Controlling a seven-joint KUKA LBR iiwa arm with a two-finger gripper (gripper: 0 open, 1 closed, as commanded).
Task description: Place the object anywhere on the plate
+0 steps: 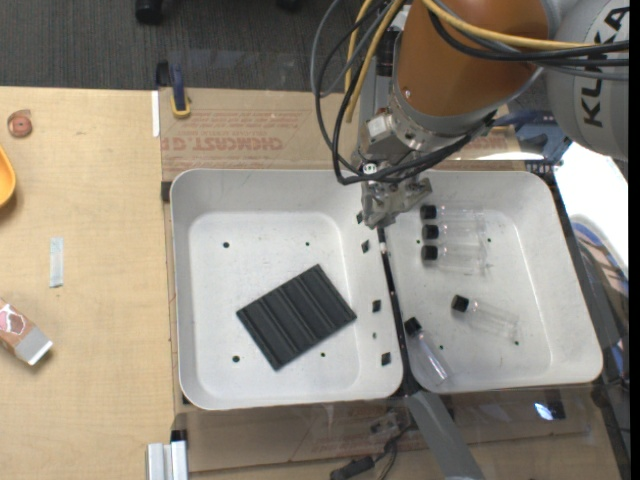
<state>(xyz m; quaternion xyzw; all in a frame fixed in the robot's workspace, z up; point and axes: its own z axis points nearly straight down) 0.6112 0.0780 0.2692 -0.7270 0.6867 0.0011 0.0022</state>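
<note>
Clear vials [455, 240] faint, gripper [380, 236] obscured

robotics lab; kuka arm [470, 38], white bins [190, 268]

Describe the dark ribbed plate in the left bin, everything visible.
The dark grey ribbed rectangular plate looks like matte plastic or rubber, with parallel grooves running along its length. It lies flat on the floor of the left white bin, turned diagonally to the walls, toward the bin's lower middle. Nothing rests on it, and it touches only the bin floor.
</note>
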